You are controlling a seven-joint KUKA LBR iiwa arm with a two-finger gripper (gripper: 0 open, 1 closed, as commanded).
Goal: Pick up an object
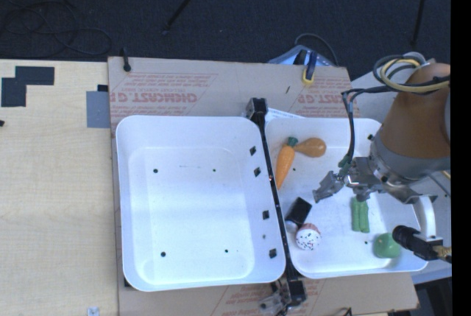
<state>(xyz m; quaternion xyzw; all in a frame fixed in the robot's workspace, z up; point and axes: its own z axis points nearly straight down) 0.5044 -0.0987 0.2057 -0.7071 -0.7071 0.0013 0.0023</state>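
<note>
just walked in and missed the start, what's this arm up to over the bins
The arm's gripper hangs over the right bin, and nothing can be seen held in it. In that bin lie a toy carrot, an orange oval piece, a small black block, a white speckled ball, a green stick and a green lump. The left bin sits beside it.
</note>
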